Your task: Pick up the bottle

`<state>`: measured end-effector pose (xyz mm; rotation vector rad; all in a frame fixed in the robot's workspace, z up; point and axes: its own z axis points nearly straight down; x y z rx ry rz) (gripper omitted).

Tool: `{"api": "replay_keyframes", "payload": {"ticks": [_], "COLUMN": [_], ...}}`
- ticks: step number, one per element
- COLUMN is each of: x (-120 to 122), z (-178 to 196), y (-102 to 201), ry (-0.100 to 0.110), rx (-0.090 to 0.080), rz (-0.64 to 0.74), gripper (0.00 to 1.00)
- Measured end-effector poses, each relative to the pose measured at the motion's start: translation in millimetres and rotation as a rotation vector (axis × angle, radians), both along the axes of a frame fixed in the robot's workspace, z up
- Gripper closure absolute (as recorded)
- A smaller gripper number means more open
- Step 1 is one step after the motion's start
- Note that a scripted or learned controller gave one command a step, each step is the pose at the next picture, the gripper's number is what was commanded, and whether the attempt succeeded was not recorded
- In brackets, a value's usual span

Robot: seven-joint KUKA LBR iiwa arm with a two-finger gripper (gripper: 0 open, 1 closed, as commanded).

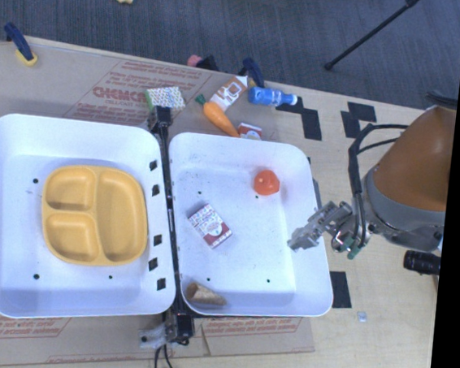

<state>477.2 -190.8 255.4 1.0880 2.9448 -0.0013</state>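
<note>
A small blue bottle (270, 97) lies on its side on the bench behind the right bin (226, 297), outside it. Just left of it lies a white bottle-like item with an orange label (229, 92). My gripper (304, 236) hangs over the right rim of the right bin, well in front of both and apart from them. Nothing shows in the gripper. The grey and orange arm (415, 170) reaches in from the right.
The right bin holds a red round piece (266, 182), a small red-and-white carton (210, 226) and a brown piece (204, 296) at its front wall. A yellow divided plate (94, 214) sits in the left bin. A carrot (220, 119) and a green-white packet (165, 97) lie behind the bins.
</note>
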Motion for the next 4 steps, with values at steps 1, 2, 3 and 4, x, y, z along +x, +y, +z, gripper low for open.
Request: {"api": "replay_keyframes", "payload": {"ticks": [1,2,3,4], "x": [-1,-1,6,-1], "z": [-64,-115,27,-55], "y": [115,93,30,70], "ry": [0.004,0.006,-0.001,0.004], "rx": [0.002,0.002,-0.001,0.002], "rz": [-0.034,0.066,0.039,-0.097], "gripper": [1.0,1.0,1.0,1.0]}}
